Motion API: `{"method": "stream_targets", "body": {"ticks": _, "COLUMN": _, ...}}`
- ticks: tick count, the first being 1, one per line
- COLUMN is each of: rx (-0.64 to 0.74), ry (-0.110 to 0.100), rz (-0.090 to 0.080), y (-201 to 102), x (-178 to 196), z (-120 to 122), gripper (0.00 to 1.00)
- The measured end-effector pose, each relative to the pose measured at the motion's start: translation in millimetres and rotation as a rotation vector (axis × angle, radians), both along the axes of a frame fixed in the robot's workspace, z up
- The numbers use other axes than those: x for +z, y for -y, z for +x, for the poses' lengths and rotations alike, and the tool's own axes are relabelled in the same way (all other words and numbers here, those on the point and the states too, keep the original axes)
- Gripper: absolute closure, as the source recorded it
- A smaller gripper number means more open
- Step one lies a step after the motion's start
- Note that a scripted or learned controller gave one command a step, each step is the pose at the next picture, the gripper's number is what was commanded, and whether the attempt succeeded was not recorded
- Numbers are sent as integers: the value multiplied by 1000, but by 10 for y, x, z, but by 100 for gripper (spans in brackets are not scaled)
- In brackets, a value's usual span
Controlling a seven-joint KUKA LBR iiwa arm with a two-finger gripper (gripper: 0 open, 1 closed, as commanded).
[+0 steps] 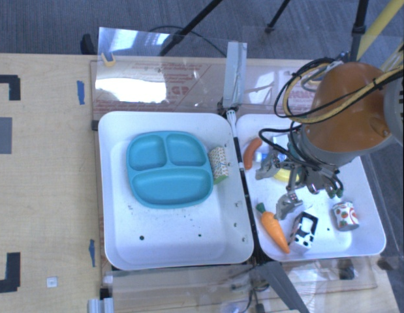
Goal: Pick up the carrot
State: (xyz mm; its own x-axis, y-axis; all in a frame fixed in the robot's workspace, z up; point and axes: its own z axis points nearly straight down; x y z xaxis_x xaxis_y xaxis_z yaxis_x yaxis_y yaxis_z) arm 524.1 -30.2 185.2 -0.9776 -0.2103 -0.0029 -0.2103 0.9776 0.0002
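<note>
Carrot (273, 230) lying in the right bin (368, 240), near its front-left corner. Gripper (290, 204) hovering just above and right of it, fingers spread, nothing pinched. Blue divided plate (169, 168) in left bin (123, 240).

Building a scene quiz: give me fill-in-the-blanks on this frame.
1. The carrot lies in the ____ bin.
2. The blue plate sits in the ____ bin.
3. The gripper hangs just ____ the carrot in the picture.

Missing words: right; left; above
</note>
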Motion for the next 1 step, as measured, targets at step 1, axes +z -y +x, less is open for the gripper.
{"method": "stream_targets", "body": {"ticks": 1, "rx": -140, "ry": 3, "rz": 0, "y": 364, "x": 323, "z": -204, "gripper": 0}}
